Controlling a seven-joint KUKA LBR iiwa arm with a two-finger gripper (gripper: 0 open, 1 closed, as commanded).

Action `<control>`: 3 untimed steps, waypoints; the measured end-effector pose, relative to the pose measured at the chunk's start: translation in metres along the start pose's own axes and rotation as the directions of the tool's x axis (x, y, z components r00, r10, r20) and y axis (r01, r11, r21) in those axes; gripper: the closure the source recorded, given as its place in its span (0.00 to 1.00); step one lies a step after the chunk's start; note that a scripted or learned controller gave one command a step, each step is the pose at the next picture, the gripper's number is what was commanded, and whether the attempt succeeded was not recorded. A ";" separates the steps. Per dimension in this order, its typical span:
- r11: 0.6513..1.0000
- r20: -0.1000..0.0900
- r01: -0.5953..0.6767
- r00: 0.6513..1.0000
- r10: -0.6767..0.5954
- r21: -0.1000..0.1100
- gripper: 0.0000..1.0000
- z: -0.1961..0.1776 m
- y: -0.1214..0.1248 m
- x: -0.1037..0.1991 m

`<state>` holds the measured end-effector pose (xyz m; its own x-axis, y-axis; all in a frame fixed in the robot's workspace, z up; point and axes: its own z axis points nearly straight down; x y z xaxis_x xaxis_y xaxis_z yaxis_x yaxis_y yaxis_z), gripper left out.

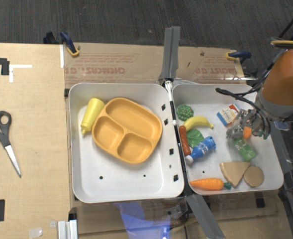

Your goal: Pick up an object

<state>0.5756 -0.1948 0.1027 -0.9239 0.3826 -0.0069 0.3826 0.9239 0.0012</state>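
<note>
My gripper [242,127] hangs low over the right side of the right bin [273,176], reaching in from the right under the arm's orange band. A small orange piece [247,132] shows right at its tip; I cannot tell whether it is held. Just below lies a clear green object [245,151]. A white, red and blue packet [228,115] lies to its left. The same bin holds a banana [199,122], a blue bottle [202,149], a red sausage [185,139], a carrot [207,184], a bread wedge [234,172] and a round cookie [254,176].
The left bin [81,183] holds an orange divided plate [126,130] and a yellow bottle [90,114]. A grey divider [170,54] runs between the bins. Scissors [5,139] lie on the wooden bench at far left. Green toy vegetables [185,111] sit near the right bin's left wall.
</note>
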 end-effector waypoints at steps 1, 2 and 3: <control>0.998 -0.002 -0.059 0.998 0.059 0.000 1.00 -0.128 0.073 -0.012; 0.998 -0.003 -0.059 0.998 0.059 0.001 0.00 -0.128 0.073 -0.012; 0.993 -0.004 -0.122 0.993 0.122 0.002 0.00 0.007 0.046 -0.011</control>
<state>0.6032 -0.1561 0.0954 -0.8705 0.4922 -0.0027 0.4922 0.8705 0.0004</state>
